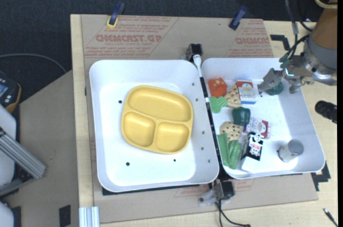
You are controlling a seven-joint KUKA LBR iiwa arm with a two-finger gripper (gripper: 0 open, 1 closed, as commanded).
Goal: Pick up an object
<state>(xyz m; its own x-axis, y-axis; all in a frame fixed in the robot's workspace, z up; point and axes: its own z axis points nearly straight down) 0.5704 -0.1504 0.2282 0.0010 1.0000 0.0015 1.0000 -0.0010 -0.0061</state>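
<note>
The right bin (300, 113) holds a cluster of small items: a red piece (217, 85), a small white box with red and blue print (245, 90), two cookies (232, 96), a dark green cup (241, 115), long green pieces (230, 152), a black card (255, 148) and a grey cylinder (289, 151). My gripper (278, 82) hangs over the bin's upper right part, right of the white box. A small teal object (275, 88) shows just beneath it; whether it is gripped is unclear.
The left bin (107, 92) carries a yellow divided plate (157, 118). A black hinge piece (194, 51) sits between the bins at the back. Clamps (113, 15) hold the cardboard base. Bare bin floor lies below the gripper.
</note>
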